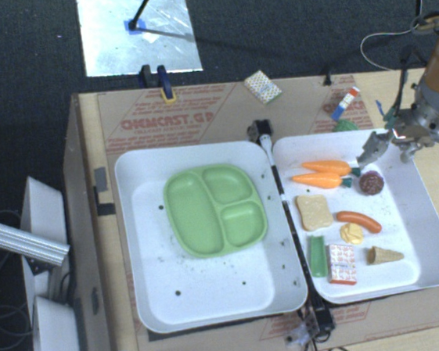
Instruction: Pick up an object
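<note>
The right bin (438,242) holds two orange carrots (323,173), a dark red round piece (372,183), a bread slice (315,211), a sausage (359,221), a small yellow item (352,233), a cone (386,254), a green bar (317,255) and a red-and-white box (341,264). My gripper (390,150) hangs over that bin's far right corner, just above the dark red piece and right of the carrots. Its fingers stand open, and I see nothing between them.
The left bin (144,242) holds a green divided plate (216,210). On the cardboard behind the bins lie a patterned block (263,87), a red-and-blue item (343,105) and a blue clamp (163,81). A cable (381,42) loops at the back right.
</note>
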Controlling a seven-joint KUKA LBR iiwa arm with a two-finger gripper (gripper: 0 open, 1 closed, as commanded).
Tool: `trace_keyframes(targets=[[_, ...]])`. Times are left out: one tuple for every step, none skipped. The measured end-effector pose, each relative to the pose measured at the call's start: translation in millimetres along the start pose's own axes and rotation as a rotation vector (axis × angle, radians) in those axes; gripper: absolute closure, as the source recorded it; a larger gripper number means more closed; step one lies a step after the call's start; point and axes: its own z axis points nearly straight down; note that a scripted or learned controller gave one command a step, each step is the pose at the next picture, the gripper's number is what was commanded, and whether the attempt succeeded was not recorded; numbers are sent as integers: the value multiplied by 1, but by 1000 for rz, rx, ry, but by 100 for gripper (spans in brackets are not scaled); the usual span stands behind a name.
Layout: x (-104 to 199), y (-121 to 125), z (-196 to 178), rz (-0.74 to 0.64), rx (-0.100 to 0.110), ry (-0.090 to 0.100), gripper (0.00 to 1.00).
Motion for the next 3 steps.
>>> trace_keyframes(targets=[[-38,5,160,2,-1,-1,0],[-30,71,160,-1,-2,0,0],[-10,81,160,0,14,-7,0]])
